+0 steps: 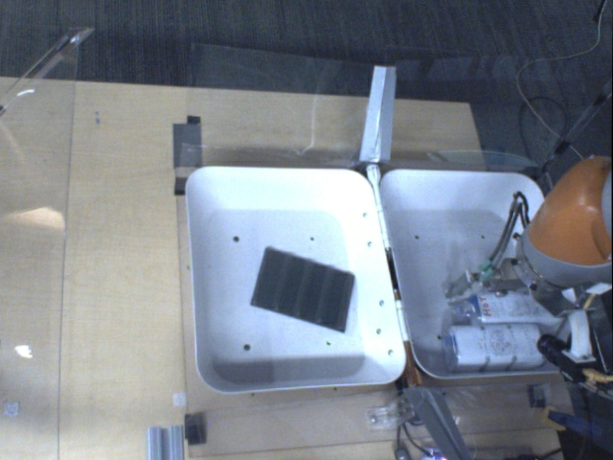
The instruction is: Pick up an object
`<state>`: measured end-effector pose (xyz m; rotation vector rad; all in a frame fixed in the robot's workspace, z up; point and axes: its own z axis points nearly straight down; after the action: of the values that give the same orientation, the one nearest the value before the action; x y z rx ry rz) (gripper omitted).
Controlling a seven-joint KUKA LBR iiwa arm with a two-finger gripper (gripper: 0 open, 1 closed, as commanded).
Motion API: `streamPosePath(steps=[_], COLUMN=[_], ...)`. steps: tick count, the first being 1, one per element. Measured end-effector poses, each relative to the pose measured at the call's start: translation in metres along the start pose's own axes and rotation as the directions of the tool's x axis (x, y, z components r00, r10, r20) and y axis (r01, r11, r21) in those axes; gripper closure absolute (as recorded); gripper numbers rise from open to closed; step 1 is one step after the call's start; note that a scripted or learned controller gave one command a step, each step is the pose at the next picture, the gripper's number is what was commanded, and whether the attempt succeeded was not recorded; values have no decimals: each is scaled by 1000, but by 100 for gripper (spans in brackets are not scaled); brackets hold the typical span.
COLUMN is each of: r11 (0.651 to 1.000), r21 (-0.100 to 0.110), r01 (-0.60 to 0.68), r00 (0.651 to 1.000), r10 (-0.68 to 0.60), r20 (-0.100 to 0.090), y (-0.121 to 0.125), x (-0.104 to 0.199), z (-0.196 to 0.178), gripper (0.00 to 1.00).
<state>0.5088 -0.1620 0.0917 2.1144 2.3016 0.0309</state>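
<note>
How far the gripper (482, 287) stands open cannot be told: its tip sits low in the right bin (431, 220), lost among small metal parts and thin cables under the wrist, and nothing can be seen held in it. Just beside that tip, toward the front of the bin, lies a small white item with red and blue print (500, 308). Whether the two touch is unclear. In front of that, close along the bin's front wall, a pale cylindrical container (490, 346) lies on its side.

Above the gripper the arm's orange band (575, 220) bulges in from the right edge, with black cables (518, 217) looping down its near side into the bin. The back and left parts of this bin's floor are bare white.

The left bin (215, 257) touches the right one along their shared rims. On its floor lies a dark ribbed rectangular pad (303, 288), flat, turned at a slant to the walls and well apart from all of them.

Both bins rest on a light wooden bench (105, 286). A grey metal post (380, 113) stands behind the seam between them, and small black blocks (192, 128) sit by the left bin's outer corners. Dark carpet (287, 12) runs beyond the bench.
</note>
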Motion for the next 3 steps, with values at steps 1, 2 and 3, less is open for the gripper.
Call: streamPosePath(steps=[1,2,3], r11=[1000,1000,999], r21=[-7,-5,7], r01=[5,5,52], r00=[1000,1000,999], r10=[-5,-5,-52], r20=[-2,-1,5], y=[3,3,8], x=[3,2,36], z=[-12,-11,2], gripper=[100,0,0])
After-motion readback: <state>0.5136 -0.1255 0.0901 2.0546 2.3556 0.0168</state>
